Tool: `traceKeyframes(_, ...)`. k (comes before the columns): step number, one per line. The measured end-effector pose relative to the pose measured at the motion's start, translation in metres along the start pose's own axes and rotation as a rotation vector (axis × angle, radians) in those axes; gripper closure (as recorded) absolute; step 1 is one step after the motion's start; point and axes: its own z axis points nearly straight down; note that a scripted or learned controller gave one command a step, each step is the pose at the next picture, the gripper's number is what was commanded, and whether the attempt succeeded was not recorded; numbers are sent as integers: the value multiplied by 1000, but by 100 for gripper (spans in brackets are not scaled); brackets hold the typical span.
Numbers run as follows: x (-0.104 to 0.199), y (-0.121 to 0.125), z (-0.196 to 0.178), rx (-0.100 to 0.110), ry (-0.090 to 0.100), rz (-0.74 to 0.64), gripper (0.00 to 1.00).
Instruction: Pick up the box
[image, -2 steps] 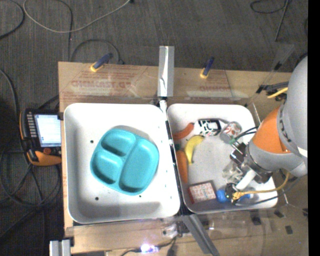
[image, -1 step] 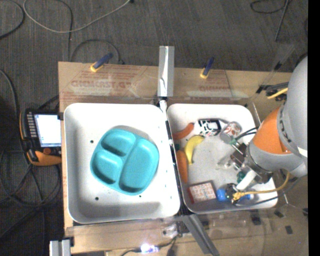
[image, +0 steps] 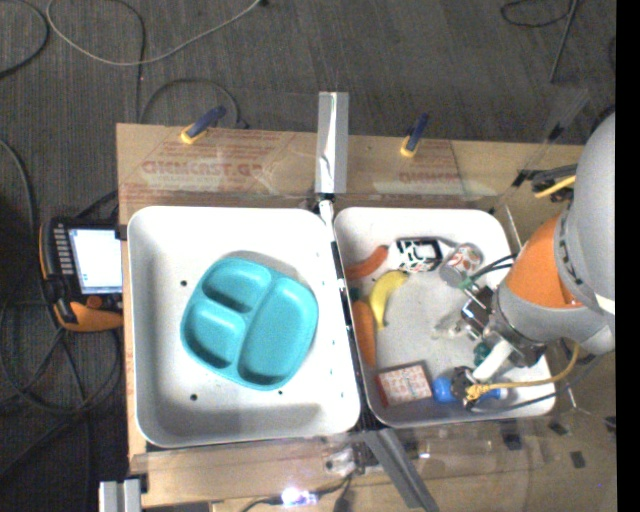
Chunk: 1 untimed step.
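Observation:
The box (image: 403, 383) is small and flat with a red and white patterned top. It lies near the front edge of the right bin (image: 425, 216), left of a small blue object (image: 445, 390). My gripper (image: 464, 317) hangs over the right half of that bin, behind and to the right of the box and apart from it. Nothing shows in its grasp.
In the right bin lie a yellow banana (image: 386, 292), an orange carrot (image: 364, 331) along the left wall, a red sausage (image: 368, 262), a black and white item (image: 419, 250) and a small can (image: 460, 262). The left bin (image: 150, 300) holds a teal divided plate (image: 250, 320).

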Motion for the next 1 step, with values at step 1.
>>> traceKeyframes(1, 0, 0, 0, 0, 0, 0, 0)
